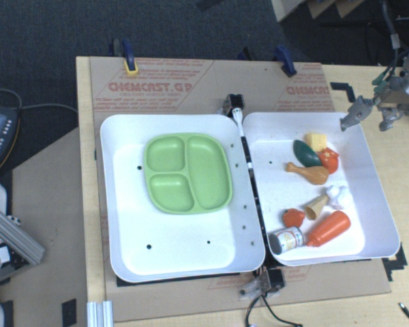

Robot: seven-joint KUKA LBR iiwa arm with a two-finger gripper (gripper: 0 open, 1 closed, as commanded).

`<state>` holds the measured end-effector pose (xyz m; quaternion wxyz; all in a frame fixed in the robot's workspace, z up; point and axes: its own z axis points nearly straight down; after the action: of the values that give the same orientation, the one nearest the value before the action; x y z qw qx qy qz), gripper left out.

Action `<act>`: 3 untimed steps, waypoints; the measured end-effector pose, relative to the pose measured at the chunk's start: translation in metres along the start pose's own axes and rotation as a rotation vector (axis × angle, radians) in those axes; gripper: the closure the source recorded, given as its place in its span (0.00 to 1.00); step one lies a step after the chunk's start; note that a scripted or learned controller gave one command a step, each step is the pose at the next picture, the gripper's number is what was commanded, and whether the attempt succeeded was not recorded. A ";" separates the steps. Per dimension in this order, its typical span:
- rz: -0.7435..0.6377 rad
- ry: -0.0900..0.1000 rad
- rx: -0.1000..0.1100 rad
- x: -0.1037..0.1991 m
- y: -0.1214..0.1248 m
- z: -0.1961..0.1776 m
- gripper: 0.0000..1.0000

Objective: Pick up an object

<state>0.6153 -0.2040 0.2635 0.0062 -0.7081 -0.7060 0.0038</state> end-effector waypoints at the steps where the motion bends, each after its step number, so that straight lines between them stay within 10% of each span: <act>1: -0.003 -0.003 -0.014 0.001 0.002 -0.008 0.00; 3: -0.003 -0.002 -0.010 -0.011 0.007 0.109 0.00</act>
<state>0.6211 -0.2150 0.1547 0.0020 -0.7072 -0.7070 0.0013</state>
